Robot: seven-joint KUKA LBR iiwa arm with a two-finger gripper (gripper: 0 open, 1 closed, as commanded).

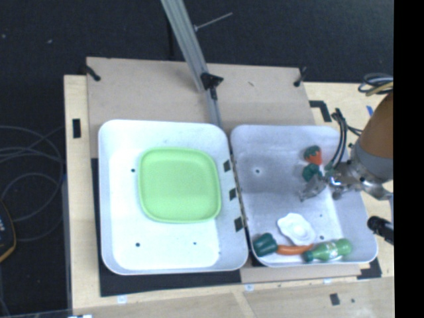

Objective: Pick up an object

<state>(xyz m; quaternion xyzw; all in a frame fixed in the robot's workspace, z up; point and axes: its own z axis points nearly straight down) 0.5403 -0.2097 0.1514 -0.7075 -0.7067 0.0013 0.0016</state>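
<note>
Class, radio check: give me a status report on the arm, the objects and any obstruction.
Gripper low in the right bin, grip unclear. Small green and orange piece just beside it. Fried egg toy, carrot, green bottle clustered at front wall. Green plate in left bin.

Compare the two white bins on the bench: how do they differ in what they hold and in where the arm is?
The left bin holds a single flat green plate; the right bin holds several small toys, among them a green bottle and a white fried egg. The gripper hangs over the right bin, not the left bin. Both are shallow, white and rounded at the corners.
</note>
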